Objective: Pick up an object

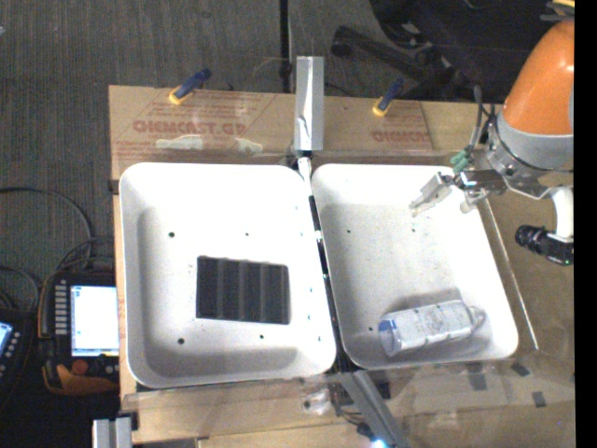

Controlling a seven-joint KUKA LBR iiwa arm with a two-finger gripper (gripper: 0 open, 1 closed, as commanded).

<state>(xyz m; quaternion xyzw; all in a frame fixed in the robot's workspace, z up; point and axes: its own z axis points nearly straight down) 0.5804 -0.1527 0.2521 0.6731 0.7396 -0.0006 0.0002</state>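
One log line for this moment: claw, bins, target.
claw: over right bin's far right corner, holding nothing | bottle: lying at right bin's near edge | dark ridged tray: left bin

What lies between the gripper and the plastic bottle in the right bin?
Bare white bin floor separates the gripper from the plastic bottle, seen in the camera view.

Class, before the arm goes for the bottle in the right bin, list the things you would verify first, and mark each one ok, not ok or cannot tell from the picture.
1. Target found: a bottle lies on its side near the front of the right bin. Ok.
2. Nothing lies on the bottle. Ok.
3. Gripper holds nothing. Ok.
4. Gripper above the bottle: it is at the bin's far right edge, away from the bottle. Not ok.
5. Room to grasp: the bottle lies close to the front wall. Cannot tell.
6. Left bin holds a dark ribbed pad, apart from the path. Ok.
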